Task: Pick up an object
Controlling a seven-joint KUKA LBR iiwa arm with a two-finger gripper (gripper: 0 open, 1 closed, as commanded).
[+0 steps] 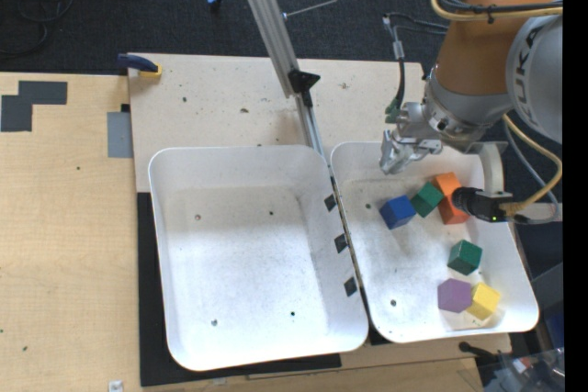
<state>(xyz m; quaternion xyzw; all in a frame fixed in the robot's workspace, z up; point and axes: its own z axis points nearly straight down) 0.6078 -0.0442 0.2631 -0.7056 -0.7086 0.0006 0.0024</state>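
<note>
The gripper (397, 156) hung over the far part of the right bin (514, 319), above the blocks and touching none of them. Its fingers seemed close together with nothing between them, but they were small and blurred, so I cannot tell for sure. The blue block (397, 211) lay just below it. Beside it were a green block (426, 198) and an orange block (449, 196), the orange one partly hidden. Nearer the front lay another green block (465, 256), a purple block (454, 295) and a yellow block (485, 299).

Wooden bench (64, 225), two white bins (184, 170)
</note>
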